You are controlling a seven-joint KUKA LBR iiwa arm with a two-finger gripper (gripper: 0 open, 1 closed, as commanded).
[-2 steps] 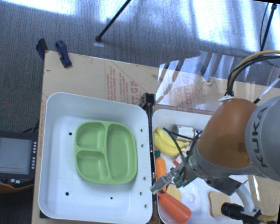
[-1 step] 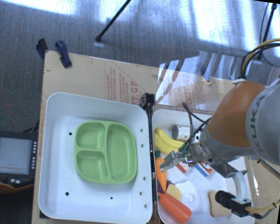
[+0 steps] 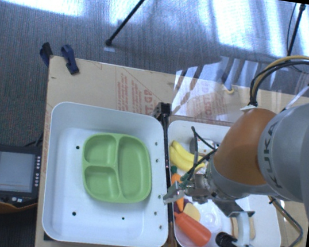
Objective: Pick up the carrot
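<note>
gripper (image 3: 177, 194): low over the right bin's (image 3: 272, 244) left edge; opening cannot be made out, no item seen in its grasp.
carrot (image 3: 192, 229): lying by that bin's front-left corner, just beside the gripper.
bananas (image 3: 180, 156): near the back-left corner.
green plate (image 3: 117, 167): centre of the left bin (image 3: 73, 120).

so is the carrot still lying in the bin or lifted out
Lying in the bin. The carrot rests on its side on the floor of the right bin, near the front wall, with the end effector above and left of it.

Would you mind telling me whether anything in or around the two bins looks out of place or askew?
Nothing looks spilled or damaged. The green divided plate sits slightly askew in the left bin. In the right bin, the carrot lies among crowded toy food, with the bananas behind it, under the arm.
</note>
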